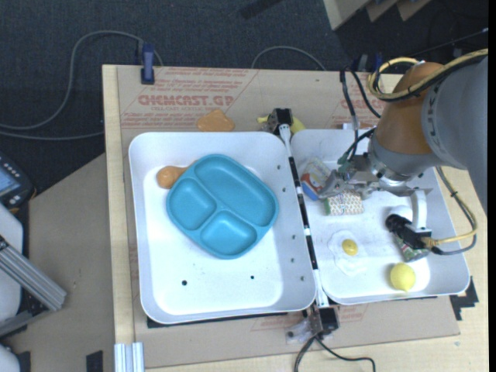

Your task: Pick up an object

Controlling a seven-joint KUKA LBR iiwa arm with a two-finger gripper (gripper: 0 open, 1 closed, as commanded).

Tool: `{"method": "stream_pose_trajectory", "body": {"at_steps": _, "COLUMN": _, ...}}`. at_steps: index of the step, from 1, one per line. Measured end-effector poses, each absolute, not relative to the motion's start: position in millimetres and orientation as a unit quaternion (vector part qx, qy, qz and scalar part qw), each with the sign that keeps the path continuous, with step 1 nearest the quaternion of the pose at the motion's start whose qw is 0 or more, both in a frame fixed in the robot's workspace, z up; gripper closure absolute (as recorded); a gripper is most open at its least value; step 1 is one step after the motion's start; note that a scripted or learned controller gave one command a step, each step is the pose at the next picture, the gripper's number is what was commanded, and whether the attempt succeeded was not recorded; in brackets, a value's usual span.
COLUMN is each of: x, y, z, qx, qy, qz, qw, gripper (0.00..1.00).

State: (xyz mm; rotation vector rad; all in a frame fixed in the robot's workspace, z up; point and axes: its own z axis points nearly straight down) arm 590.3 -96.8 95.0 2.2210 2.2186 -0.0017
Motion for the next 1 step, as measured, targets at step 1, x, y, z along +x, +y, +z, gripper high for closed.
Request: {"method": "stream_pose_trajectory", "body": {"at_steps": 1, "x": 543.0, "y": -32.0, "z": 190.2, "qx": 0.705, "qy": 0.709, "qz": 0.0031, "qw": 0.001, "gripper": 1.00}}
